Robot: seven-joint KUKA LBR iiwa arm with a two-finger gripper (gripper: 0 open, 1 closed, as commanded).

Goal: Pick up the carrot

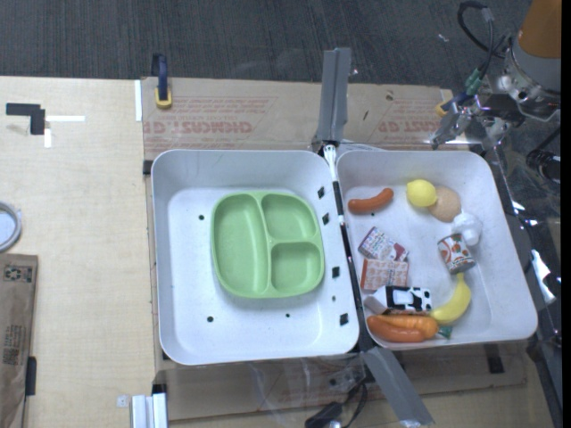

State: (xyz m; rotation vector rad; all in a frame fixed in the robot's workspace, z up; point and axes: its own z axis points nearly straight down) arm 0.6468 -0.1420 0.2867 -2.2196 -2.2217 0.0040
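Carrot [403,326] lies flat at the near edge of the right bin [500,205], touching the banana [454,301] and a small carton [408,298]. Gripper [464,105] parked beyond the far rim; can't tell the jaws' state. Crowded pick.

a robotics lab: taped cardboard [294,114] bench, white bins [174,266], toy food
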